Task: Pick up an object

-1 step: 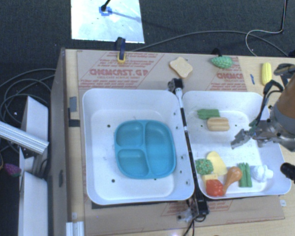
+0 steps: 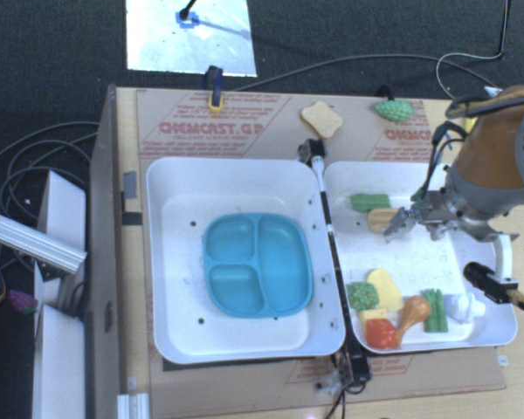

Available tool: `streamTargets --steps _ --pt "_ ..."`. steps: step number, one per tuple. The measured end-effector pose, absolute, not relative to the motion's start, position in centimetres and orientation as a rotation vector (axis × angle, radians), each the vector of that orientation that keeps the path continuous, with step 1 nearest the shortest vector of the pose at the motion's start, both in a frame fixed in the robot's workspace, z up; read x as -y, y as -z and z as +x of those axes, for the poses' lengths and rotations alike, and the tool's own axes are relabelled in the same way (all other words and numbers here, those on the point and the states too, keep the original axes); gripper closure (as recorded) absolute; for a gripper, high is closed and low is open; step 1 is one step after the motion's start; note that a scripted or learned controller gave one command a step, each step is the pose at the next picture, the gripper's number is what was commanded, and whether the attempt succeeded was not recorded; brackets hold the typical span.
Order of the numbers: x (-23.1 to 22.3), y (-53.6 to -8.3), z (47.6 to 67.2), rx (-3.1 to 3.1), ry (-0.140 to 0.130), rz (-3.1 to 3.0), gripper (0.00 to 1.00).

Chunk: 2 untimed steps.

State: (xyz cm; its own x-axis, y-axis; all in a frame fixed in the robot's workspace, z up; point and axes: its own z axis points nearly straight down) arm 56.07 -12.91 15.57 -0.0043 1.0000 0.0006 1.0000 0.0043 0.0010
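My gripper [image 2: 412,219] hangs over the upper middle of the right bin [image 2: 498,332], on the grey arm with its orange band [image 2: 498,147] coming in from the right. Just left of it lie a green vegetable piece [image 2: 367,202] and a tan piece [image 2: 382,220]; I cannot tell whether it touches the tan one. Along the bin's front sit a broccoli floret [image 2: 361,295], a yellow piece [image 2: 384,285], a red piece [image 2: 380,332], an orange drumstick [image 2: 410,311], green beans [image 2: 435,311] and a small white item [image 2: 461,306].
The left bin [image 2: 170,234] holds a blue divided plate [image 2: 258,264]. A bread slice [image 2: 321,119] and a green bumpy toy [image 2: 395,109] lie on the board behind the bins. A black part [image 2: 485,282] juts over the right bin's right side. Cables run along the back.
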Motion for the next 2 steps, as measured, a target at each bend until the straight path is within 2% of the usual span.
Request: streamTargets --steps 1,2 --pt "11.8 -8.8 63.1 -2.222 -0.009 2.211 0.00" --pt "11.8 -8.5 66.9 -2.225 -0.003 2.214 0.00"
